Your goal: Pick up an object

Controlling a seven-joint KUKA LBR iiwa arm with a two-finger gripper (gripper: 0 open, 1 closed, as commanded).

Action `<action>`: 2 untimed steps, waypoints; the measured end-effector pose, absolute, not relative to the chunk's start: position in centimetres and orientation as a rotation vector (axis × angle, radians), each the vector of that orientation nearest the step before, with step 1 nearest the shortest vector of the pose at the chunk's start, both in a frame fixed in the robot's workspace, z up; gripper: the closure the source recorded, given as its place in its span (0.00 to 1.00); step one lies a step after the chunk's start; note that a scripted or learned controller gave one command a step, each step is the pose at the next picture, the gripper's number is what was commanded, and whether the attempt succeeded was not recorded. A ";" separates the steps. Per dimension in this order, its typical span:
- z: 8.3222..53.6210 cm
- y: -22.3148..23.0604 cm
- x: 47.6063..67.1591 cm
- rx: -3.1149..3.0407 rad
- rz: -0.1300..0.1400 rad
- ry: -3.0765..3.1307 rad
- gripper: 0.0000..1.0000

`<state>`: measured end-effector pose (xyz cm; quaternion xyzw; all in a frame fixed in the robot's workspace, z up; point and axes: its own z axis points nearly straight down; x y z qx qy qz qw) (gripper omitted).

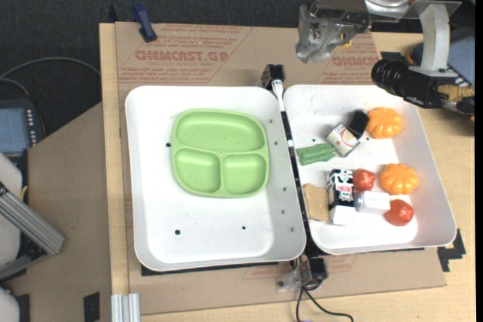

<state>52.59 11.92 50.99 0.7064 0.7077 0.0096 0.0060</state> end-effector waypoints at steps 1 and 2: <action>38.2 16.1 50.4 2.222 -0.019 2.232 1.00; 38.1 22.8 58.0 2.214 0.009 2.225 1.00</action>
